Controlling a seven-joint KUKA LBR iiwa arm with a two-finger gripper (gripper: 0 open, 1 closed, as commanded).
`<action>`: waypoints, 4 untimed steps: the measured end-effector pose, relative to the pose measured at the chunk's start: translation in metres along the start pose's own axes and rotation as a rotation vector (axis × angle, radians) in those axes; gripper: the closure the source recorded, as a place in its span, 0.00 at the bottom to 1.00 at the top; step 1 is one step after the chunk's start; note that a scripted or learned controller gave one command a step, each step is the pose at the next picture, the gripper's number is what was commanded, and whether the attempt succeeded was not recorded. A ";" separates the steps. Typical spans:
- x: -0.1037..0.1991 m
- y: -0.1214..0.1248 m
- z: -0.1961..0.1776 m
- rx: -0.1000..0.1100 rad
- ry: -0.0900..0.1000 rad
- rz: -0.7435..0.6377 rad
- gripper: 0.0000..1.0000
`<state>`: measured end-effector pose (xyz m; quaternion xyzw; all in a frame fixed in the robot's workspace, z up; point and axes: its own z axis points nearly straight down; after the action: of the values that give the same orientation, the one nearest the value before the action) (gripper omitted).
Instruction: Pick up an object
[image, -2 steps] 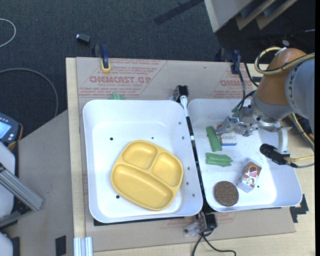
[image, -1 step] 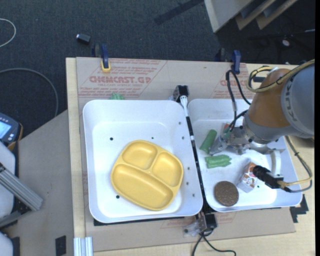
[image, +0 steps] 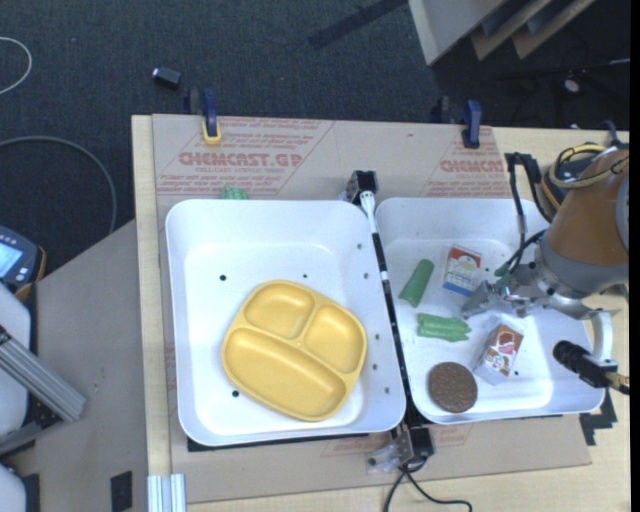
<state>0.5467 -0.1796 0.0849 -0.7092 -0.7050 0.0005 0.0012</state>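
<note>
Cardboard-topped counter (image: 300, 150), two white bins. Fingers (image: 487, 300) low in right bin (image: 520, 405), spread unclear, nothing visibly gripped. Just left: green pod (image: 443, 327). Above: small carton (image: 461, 270). Below-right: second carton (image: 502, 351).

A yellow divided tray (image: 295, 347) lies in the left white bin (image: 190, 300). The right white bin (image: 430, 215) holds a plain green cylinder (image: 417, 282), a ridged green pod (image: 443, 327), a brown disc (image: 452, 386), and two small cartons, one (image: 462, 270) red, white and blue, the other (image: 501, 351) red and white. The table (image: 300, 155) is tan with red lettering.
</note>
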 end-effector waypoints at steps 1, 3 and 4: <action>0.021 -0.071 0.001 0.005 0.002 -0.003 0.00; -0.021 -0.066 -0.336 -0.024 -0.009 -0.009 0.00; 0.018 -0.025 -0.459 -0.022 -0.007 -0.013 0.00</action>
<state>0.5227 -0.1623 0.5439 -0.7046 -0.7095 -0.0049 -0.0089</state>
